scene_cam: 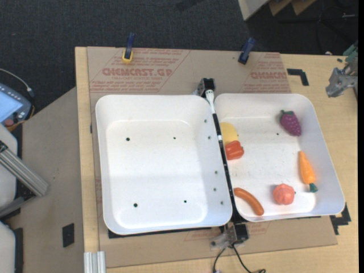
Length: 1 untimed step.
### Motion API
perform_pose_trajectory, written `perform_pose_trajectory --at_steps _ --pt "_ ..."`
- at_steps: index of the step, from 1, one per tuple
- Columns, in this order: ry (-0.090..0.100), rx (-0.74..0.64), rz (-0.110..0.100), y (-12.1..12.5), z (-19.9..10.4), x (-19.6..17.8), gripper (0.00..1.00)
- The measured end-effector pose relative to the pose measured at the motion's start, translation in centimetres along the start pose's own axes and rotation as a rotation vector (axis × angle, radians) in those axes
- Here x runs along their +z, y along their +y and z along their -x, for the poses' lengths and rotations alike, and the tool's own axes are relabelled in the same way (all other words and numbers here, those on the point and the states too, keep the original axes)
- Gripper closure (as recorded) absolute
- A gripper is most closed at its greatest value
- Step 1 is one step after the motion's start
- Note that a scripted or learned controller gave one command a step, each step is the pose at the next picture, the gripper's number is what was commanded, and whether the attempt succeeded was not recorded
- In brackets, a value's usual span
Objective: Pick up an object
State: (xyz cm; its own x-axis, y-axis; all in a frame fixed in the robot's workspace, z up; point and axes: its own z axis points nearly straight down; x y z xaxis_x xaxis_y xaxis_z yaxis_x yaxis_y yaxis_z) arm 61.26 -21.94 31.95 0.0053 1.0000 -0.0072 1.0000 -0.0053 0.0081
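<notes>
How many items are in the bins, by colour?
Purple: 1, grape bunch
Yellow: 1, yellow piece
Red: 1, red piece
Orange: 2, carrot and sausage
Pink-red: 1, round fruit
Total: 6, all in the right bin.

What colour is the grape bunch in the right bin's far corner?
Purple, with a small green stem on top. The grape bunch shows best in the camera view.

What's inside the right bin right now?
The right bin holds purple grapes, a carrot, a pink-red fruit, a sausage, and a red piece overlapping a yellow one, partly covering it.
</notes>
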Motion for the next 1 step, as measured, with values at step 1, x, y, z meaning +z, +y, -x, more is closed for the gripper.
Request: perform_pose_trajectory --at_steps 1 --pt "0.002 -0.007 -0.001 0.15 -0.48 -0.76 1.00"
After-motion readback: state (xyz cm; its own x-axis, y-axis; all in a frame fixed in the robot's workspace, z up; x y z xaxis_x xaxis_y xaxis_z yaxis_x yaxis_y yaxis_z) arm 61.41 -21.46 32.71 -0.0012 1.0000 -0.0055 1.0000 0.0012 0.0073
